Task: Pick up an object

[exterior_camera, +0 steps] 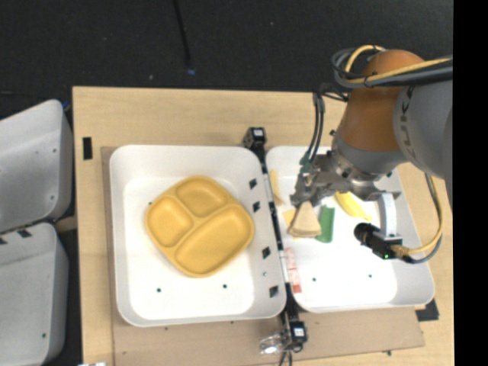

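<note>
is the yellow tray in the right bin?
No, the yellow tray lies in the left bin; the gripper is over the right bin.

From my remote seat I see a light wooden bench (191, 117) filling the middle and lower frame, its pale grain evenly lit from above with hardly any shadow. Beyond its top edge, the upper part of the frame is a dark floor (152, 29) (speckled, almost black), crossed by a thin dark cable (181, 29) running diagonally down toward the bench. At the left edge of the frame stand two pale grey panels (30, 227), one above the other, with rounded corners and small dark fasteners. A small black mark (87, 149) sits on the bench's upper left.
</note>
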Available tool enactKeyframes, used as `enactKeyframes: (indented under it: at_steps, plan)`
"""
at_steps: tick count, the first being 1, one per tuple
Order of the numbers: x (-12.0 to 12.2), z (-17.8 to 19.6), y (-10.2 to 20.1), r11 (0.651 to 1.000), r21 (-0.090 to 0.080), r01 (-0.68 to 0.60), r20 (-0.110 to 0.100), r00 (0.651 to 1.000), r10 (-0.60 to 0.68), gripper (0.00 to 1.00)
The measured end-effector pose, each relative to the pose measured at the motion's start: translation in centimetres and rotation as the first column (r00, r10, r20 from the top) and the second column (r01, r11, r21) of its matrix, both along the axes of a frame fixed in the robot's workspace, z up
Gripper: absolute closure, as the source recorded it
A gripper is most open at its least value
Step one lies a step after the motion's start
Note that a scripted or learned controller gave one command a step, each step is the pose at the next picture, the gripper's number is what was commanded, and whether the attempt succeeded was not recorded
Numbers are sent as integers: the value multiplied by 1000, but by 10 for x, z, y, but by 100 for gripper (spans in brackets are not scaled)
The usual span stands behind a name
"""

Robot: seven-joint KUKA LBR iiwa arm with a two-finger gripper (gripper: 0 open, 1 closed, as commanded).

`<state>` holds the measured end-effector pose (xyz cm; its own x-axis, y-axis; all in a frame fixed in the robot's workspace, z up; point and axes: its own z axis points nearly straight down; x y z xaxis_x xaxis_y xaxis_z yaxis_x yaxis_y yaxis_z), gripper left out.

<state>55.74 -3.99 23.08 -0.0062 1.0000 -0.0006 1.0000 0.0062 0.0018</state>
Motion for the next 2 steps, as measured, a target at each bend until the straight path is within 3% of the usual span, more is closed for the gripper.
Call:
enactKeyframes:
  at_steps: [2]
  plan:
    - [40, 8, 99, 1000, 2, -1, 0, 1000, 1, 100]
